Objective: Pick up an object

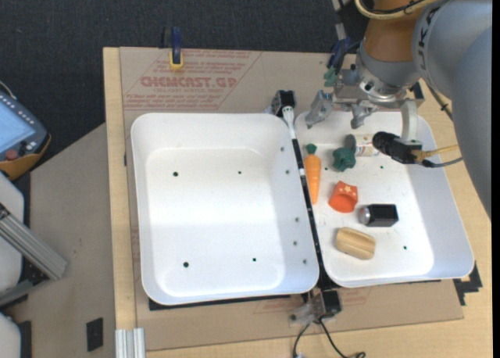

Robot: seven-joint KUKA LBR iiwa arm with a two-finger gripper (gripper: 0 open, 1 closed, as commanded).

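Observation:
My gripper hangs over the back of the right bin, open, with nothing between its fingers. Just in front of it lies a small dark green object. An orange carrot with a green top lies along the bin's left wall. Further forward sit a red-orange piece, a black block and a tan wooden cylinder.
The left bin sits beside the right one, and their rims meet at a dark seam. Both rest on a cardboard sheet with a blue and yellow clamp at its back edge.

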